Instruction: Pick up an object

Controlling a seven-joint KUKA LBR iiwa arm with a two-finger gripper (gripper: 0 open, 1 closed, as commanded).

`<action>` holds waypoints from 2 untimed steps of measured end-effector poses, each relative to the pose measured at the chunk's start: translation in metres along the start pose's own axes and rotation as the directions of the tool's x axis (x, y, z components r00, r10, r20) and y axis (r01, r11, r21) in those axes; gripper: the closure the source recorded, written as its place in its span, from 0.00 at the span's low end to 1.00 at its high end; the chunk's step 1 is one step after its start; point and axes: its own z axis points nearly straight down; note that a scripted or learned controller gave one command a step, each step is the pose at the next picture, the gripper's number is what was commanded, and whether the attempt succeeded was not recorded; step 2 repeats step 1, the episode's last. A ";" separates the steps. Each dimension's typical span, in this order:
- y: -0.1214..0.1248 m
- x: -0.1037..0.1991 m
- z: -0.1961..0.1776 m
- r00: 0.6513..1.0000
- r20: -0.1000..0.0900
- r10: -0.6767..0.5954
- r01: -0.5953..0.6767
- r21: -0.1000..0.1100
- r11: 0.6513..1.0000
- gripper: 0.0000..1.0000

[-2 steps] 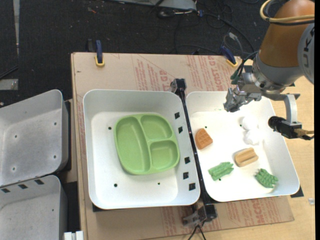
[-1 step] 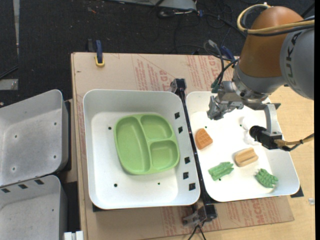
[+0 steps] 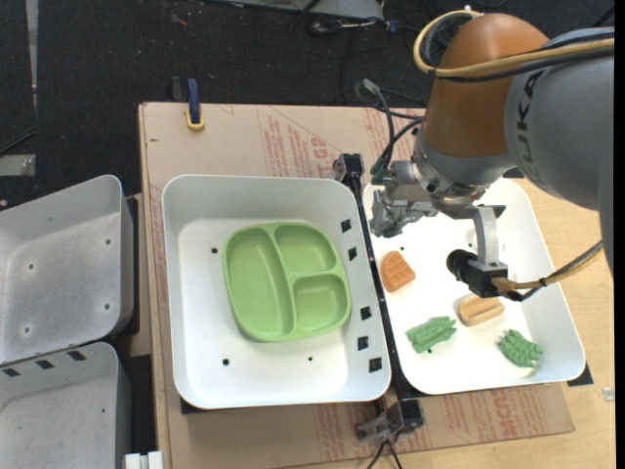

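- Object candidates, four small pieces, all lying loose in right bin (image 3: 547,262); none lifted.
- Grey arm (image 3: 547,96) reaching in from right, hanging over upper part of right bin.
- Left bin (image 3: 195,360) carrying just a green divided plate (image 3: 288,279), well apart from gripper.
- Gripper (image 3: 389,218) low at right bin's upper left corner, just beside wall shared by both bins; open or clenched cannot be told from this angle, and nothing seen in its grasp.
- Orange waffle-like piece (image 3: 396,271) nearest, just below gripper and close to same wall.
- Tan block (image 3: 479,310) further right, near bin's middle.
- Green leafy piece (image 3: 431,333) and green bushy piece (image 3: 519,348) along lower edge.
- Likely trouble: descending so close to wall, striking or scraping rim instead of reaching orange piece.
- Also possible: nudging orange piece against wall, or closing beside it and rising with nothing.
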 end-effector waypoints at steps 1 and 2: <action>-0.018 0.048 0.006 1.000 0.000 0.001 -0.001 0.002 1.000 1.00; -0.018 0.048 0.006 1.000 0.000 0.001 -0.001 0.002 1.000 1.00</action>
